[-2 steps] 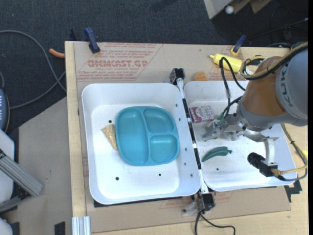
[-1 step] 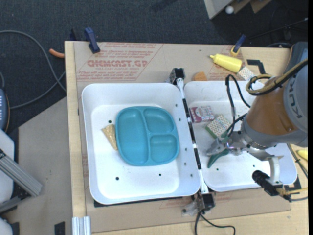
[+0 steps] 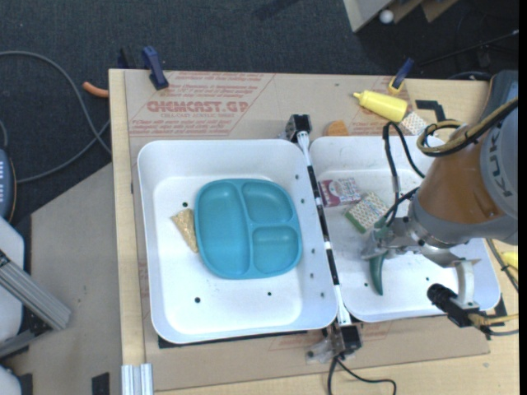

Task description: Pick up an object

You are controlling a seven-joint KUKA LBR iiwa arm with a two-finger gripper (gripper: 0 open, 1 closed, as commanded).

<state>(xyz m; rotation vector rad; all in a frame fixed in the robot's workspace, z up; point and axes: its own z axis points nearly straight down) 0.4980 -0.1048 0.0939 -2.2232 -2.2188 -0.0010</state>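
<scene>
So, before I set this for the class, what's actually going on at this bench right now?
A grey robot arm reaches in from the right, and its hand is down in the right bin, over a dark green object. Whether it has a grip on it cannot be told. A small pink-and-white packet and a greenish patterned piece lie nearby in that bin. The left bin holds a teal divided tray with a tan scrap beside it.
</scene>
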